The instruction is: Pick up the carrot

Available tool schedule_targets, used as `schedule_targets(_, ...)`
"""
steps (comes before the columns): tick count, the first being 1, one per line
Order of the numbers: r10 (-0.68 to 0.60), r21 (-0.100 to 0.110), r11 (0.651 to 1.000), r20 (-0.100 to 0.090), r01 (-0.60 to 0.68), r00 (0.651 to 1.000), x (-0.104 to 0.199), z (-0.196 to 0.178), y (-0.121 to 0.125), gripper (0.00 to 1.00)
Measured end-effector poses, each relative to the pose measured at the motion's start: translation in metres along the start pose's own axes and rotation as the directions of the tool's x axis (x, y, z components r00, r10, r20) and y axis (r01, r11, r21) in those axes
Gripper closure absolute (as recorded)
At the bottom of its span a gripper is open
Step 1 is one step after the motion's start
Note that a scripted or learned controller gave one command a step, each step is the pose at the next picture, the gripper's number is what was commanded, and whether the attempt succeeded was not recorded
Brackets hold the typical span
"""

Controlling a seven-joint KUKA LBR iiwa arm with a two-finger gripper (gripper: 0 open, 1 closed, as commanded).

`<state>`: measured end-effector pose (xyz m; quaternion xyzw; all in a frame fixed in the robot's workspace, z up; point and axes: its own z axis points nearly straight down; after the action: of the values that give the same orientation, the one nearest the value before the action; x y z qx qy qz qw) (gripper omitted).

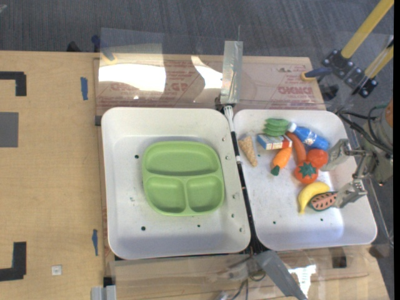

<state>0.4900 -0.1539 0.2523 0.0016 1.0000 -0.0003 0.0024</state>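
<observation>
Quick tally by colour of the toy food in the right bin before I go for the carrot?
Orange: 1, carrot
Red: 3, tomato, sausage, watermelon slice
Yellow: 1, banana
Green: 1, ridged piece
Blue: 2, bottle, small box
Tan: 1, cone
Total: 9

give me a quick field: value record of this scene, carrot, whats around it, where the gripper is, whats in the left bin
carrot: right bin, lying at a slant, not held
neighbours: sausage on its right, tomato lower right, blue and white box above left
other items: banana, watermelon slice, blue bottle, green ridged piece, cone
gripper: open, at the right bin's right edge, beside the tomato, apart from the carrot
left bin: green divided plate
task state: not yet grasped
</observation>
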Motion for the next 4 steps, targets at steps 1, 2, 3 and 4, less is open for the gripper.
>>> schedule_targets(1, 0.069, -0.001, 0.998, -0.003, -0.069, 0.998, 0.003, 0.152, 0.047, 0.0)
schedule_targets(2, 0.317, -0.002, 0.948, 0.008, -0.317, 0.948, -0.066, 0.162, 0.059, 0.0)
schedule_targets(3, 0.622, -0.004, 0.783, 0.004, -0.622, 0.783, -0.095, 0.163, 0.059, 0.0)
schedule_targets(4, 0.556, -0.005, 0.831, 0.005, -0.556, 0.831, -0.1, 0.163, 0.057, 0.0)
